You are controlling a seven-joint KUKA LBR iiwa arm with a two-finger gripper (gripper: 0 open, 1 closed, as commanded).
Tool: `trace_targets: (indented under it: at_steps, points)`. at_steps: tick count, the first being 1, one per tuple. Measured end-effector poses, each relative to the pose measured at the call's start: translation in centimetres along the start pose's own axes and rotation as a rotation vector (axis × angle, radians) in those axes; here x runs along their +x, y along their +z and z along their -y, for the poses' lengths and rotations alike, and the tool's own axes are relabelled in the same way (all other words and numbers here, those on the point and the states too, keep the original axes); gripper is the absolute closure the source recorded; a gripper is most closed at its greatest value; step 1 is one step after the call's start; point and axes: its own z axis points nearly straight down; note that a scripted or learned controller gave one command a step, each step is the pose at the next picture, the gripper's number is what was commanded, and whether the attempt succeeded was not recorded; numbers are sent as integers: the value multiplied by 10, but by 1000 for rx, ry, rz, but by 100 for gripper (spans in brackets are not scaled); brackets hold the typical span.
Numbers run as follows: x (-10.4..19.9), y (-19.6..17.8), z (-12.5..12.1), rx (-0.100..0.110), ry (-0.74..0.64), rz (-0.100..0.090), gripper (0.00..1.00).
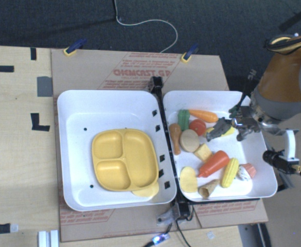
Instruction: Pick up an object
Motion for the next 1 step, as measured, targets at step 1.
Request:
trace_targets:
  at_steps: [1]
  points:
    - [0,-7,-2,-12,-4,2,0]
